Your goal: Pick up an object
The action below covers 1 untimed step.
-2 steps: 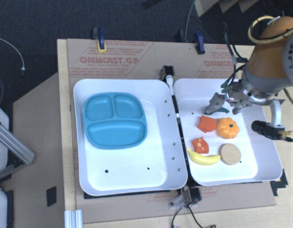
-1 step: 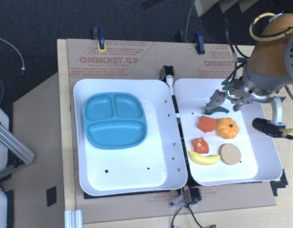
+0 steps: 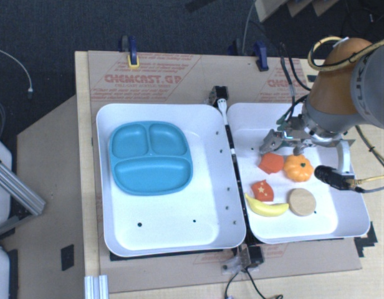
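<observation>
The right bin holds several toy foods: a red-orange piece, an orange pumpkin, a strawberry, a banana and a round tan biscuit. My gripper hovers at the far side of this group, just behind the red-orange piece and the pumpkin. Its fingers are spread open, one fingertip pointing left, and nothing sits between them.
A blue divided plate lies in the left bin. The ridge where the two bins meet runs left of the foods. The arm's orange band and cables hang over the right bin's far right corner.
</observation>
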### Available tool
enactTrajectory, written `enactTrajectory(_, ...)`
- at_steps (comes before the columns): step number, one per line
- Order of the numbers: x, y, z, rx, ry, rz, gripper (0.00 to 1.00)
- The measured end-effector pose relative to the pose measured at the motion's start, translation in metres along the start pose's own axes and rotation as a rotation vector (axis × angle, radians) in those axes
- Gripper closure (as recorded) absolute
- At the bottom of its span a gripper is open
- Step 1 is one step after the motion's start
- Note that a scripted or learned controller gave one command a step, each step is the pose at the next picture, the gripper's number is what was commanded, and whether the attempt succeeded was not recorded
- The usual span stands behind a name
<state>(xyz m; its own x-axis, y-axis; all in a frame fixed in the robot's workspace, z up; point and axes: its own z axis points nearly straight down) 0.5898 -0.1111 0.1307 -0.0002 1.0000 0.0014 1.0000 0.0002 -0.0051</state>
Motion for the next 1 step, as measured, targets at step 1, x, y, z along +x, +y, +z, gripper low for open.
enactTrajectory(1,0.0007,-0.0006,0.0490,0.000,0.000,0.000,0.00)
